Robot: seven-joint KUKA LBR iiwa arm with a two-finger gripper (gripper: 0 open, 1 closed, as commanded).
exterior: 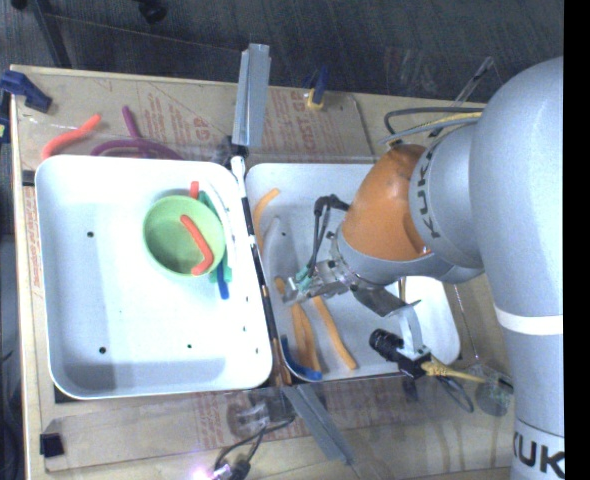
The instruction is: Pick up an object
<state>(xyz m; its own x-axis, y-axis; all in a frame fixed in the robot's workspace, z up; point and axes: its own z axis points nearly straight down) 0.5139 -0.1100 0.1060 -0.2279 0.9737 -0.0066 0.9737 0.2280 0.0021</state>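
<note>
We note the left bin (85, 298) holds a green bowl (180, 236). The right bin (295, 180) holds orange sticks (332, 334), long axes running up-down, beneath the gripper (297, 286); grip state unreadable.

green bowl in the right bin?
No. The green bowl sits in the left bin, with a red curved piece lying across it; the right bin holds orange sticks.

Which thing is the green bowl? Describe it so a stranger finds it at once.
Start at the left white bin. In its upper middle sits the round light-green bowl, with a bent red-orange stick lying across it. It is the bin's one round, hollow object; the things beside it are thin sticks.
</note>
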